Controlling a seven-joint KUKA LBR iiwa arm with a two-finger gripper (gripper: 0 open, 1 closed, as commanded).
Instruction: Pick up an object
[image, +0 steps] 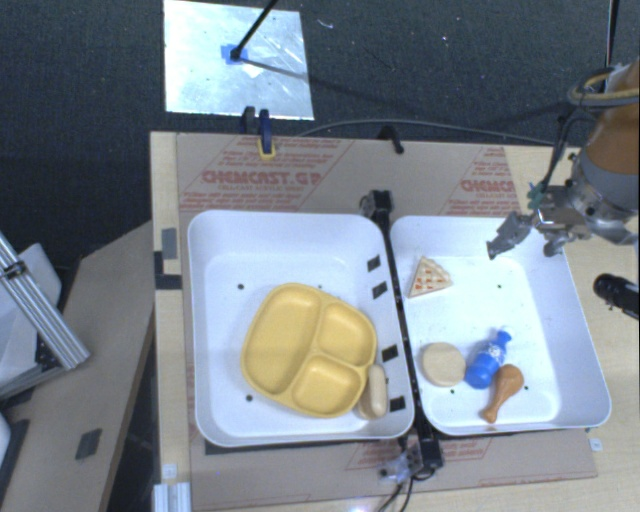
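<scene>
The task names no single thing, and several small toy foods lie in the shallow white plastic right bin (575, 330): a flat triangular pizza slice with a tan crust (429, 277) toward the far left of that bin, a round pale cookie-like disc (442, 363) near its front, a small glossy blue bottle with a white label (487, 361) just beside the disc and possibly touching it, and a brown drumstick with a slim handle end (502, 390) right next to the bottle. How the bottle and drumstick meet is too small to tell. The grey two-finger gripper (530, 235) hangs over the far right part of that bin, well apart from all four toys, with nothing between its fingers; the fingers look spread, though their tips are blurred. The arm behind it is cut off at the frame's edge. To the left of that bin sits the matching shallow white left bin (215, 290), holding a smooth yellow plastic tray with three compartments (308, 348) and a pale beige bread-roll shape (375, 391) touching the tray's near right corner. Both bins rest on a brown printed cardboard sheet covering the surface (280, 170).
</scene>
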